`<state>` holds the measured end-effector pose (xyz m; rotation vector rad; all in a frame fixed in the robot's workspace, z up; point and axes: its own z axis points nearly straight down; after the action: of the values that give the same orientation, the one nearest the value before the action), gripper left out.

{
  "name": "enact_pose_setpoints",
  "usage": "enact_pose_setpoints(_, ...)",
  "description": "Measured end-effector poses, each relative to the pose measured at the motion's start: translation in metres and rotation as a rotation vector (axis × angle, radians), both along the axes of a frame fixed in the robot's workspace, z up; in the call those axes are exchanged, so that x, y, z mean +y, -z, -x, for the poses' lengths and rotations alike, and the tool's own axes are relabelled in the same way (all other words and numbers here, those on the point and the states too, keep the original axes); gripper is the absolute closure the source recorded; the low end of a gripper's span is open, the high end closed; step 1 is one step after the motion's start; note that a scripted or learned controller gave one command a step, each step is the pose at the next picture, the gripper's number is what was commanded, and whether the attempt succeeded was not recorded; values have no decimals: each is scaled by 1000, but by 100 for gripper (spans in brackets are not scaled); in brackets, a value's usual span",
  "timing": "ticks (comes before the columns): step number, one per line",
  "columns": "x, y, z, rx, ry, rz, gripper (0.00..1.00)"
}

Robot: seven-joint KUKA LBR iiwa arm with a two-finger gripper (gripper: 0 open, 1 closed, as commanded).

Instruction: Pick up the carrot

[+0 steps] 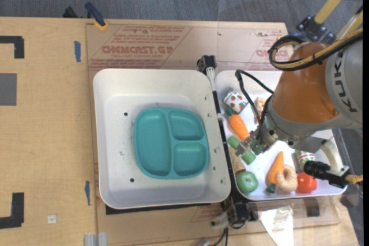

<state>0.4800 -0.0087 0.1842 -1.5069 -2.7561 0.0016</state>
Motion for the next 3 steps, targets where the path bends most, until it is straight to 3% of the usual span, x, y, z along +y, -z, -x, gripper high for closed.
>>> enact_pose_setpoints(1, -34, -43, -7, -4, 319, 1, 100)
enact_pose_setpoints(2, 144, 6, 3, 5, 316, -3, 100)
enact_pose_setpoints(3, 119, 80, -14, -6, 105, -2, 100)
